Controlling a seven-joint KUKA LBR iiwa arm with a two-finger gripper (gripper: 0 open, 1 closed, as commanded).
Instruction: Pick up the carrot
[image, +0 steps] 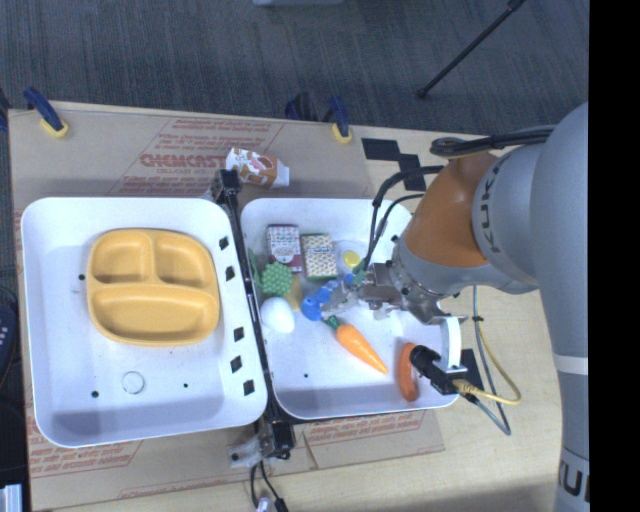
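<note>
From above, the carrot (360, 346) lies aslant on the floor of the right bin (330, 400). The claw (352, 292) hovers just above its leafy end; its opening cannot be told. A white egg (277, 316), blue toy (316, 301) and 2 small boxes (301, 250) crowd nearby.

Red lettering runs across the cardboard sheet (180, 155) under the two bins; its largest line appears to read "CHEMCAST", while the smaller lines around it are too fine to make out. More red print along the sheet's lower edge is illegible. Grey raised letters on the arm's housing (485, 215) seem to begin "KU". Two small printed cartons (283, 246) in the right bin (330, 400) carry labels too blurred to read.
</note>
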